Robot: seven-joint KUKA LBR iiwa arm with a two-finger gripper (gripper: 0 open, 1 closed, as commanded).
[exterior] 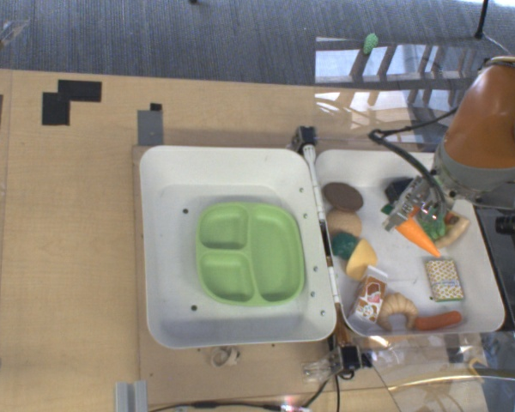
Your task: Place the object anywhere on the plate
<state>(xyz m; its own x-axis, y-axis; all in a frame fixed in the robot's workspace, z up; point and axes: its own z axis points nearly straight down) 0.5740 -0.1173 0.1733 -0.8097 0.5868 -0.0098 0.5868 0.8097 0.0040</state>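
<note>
Tabletop (69, 256): pale wood, carrying two shallow white bins side by side.
Left bin (167, 230): holds the green plate, with nothing else in it.
Plate (250, 253): a green plate with three compartments, lying flat near the middle of the left bin; nothing rests on it.
Right bin (481, 290): holds all the toy food, well apart from the plate.
Brown round piece (342, 196): at the right bin's left side, with a tan piece (344, 223) just below it.
Dark green piece (343, 245): touching a yellow wedge (360, 258).
Small carton (371, 298): tilted, just beside a croissant (397, 309).
Sausage (437, 320): near the bin's front edge.
Cracker box (444, 279): lying flat, below the carrot.
Carrot (418, 233): orange, slanting, right under the gripper and seemingly touching it; likely the object to move.
Gripper (415, 209): low over the carrot; whether the fingers are spread or pinching it cannot be told from here.
Progress: early, by my reading. A secure hold, the lift, the carry across to the left bin and the release on the plate all remain.
</note>
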